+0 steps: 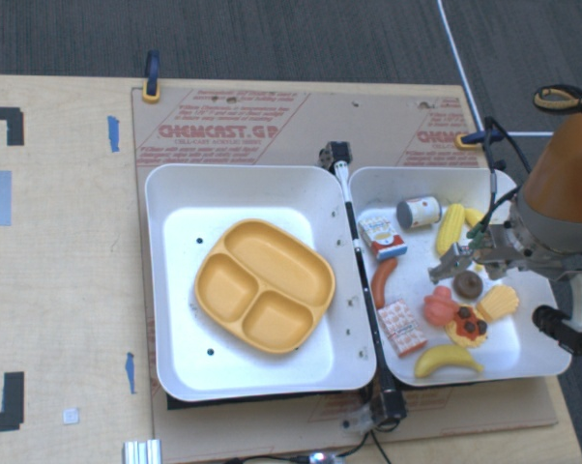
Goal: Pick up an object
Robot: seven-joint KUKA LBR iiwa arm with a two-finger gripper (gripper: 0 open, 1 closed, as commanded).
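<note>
Spanning the middle of the frame, the left white bin point(165, 288) holds a yellow three-compartment plate point(264, 285), while the right white bin point(552, 358) holds the toys. Reaching in from the right edge, the grey arm with its orange band point(560, 177) sets its gripper point(455, 262) low over the right bin's centre, fingers slightly apart and gripping nothing, just above a brown doughnut point(468, 283). Around it lie a corn cob point(450, 227), a can point(419, 211), a sausage point(381, 282), a banana point(448, 360) and two small cartons point(382, 234).
</note>
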